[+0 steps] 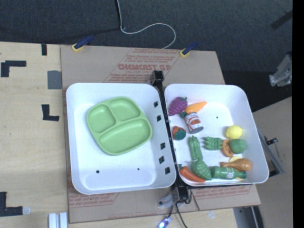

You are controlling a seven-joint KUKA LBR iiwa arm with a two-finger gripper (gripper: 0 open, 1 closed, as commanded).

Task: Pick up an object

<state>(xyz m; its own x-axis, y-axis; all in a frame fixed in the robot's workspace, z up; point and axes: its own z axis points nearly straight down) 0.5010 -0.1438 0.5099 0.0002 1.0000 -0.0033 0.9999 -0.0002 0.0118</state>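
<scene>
**Toy food piled in the right bin, waiting for a grasp**

Everything worth picking lies in the right bin, a shallow white tray with rounded corners at the centre-right of the frame. The left bin bears one green divided plate, smooth, flat and broad, which I judge a poor thing to pinch.

The toys look like hollow moulded plastic: light, stiff and rather slick, so likely to skid or roll under a glancing touch.

- A yellow lemon sits near the bin's right wall, just above a green ball. It is rounded, so the best hold is probably across its middle, coming straight down.
- A small red-and-white can lies near the bin's upper left, just below an orange carrot and bumpy purple grapes. Its straight sides should give flat purchase.
- A ribbed green cucumber lies lengthwise in the lower middle and would best be taken across its narrow width.
- Along the bottom edge a brown drumstick, a green bottle and other pieces lie touching, so a grasp there risks nudging the neighbours.

The lemon and the can have the most free room around them, which makes them the safer choices.

At the upper right edge of the frame, well apart from both bins, is a pale grey shape that looks like the gripper. I cannot tell whether it is spread or pressed together, and nothing is seen held in it.
</scene>
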